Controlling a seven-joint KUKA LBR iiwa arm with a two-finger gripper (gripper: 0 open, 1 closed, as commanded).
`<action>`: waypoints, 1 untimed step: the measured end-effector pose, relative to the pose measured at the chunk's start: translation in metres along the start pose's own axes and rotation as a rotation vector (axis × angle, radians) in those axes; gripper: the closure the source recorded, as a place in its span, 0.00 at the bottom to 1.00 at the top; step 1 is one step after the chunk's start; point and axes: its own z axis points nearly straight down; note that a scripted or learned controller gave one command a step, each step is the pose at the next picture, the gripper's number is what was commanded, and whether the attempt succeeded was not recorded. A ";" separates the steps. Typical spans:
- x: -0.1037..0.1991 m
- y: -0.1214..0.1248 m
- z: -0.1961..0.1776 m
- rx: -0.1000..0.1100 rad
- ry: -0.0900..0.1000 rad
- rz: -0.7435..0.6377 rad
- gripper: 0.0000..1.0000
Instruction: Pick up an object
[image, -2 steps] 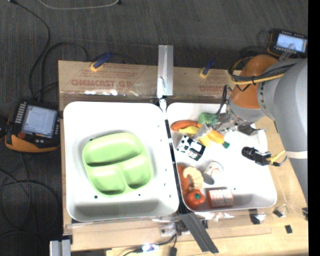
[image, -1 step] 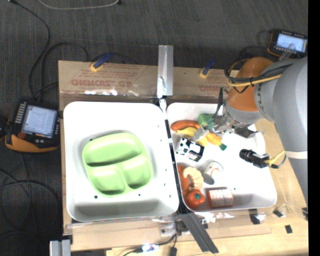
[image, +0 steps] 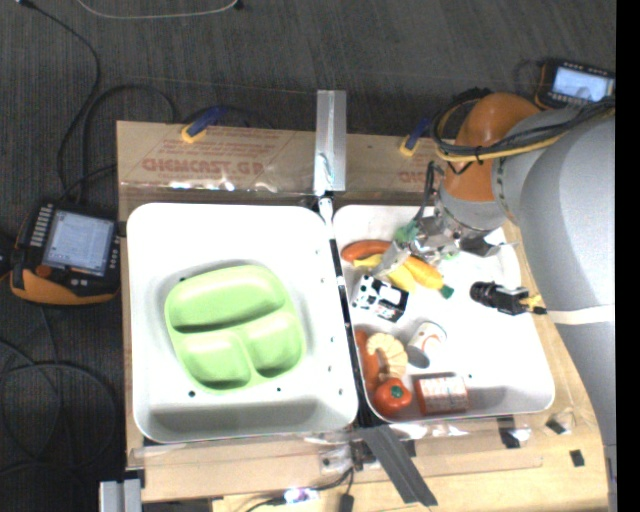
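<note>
Left bin (image: 150, 300) held a green divided tray (image: 235, 325). Right bin (image: 520, 350) held clutter: black-and-white cube (image: 380, 296), tomato (image: 393, 396), and far-side yellow banana (image: 418, 272) just under the claw (image: 432, 238). Banana judged light, firm, smooth; best gripped across its middle. Claw's spread hidden by wrist; couldn't tell.

Bulky grey arm (image: 575, 210), orange band (image: 492, 120) above the wrist, black cables looped around it.
</note>
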 end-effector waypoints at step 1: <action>0.001 0.004 -0.007 -0.015 -0.010 -0.014 1.00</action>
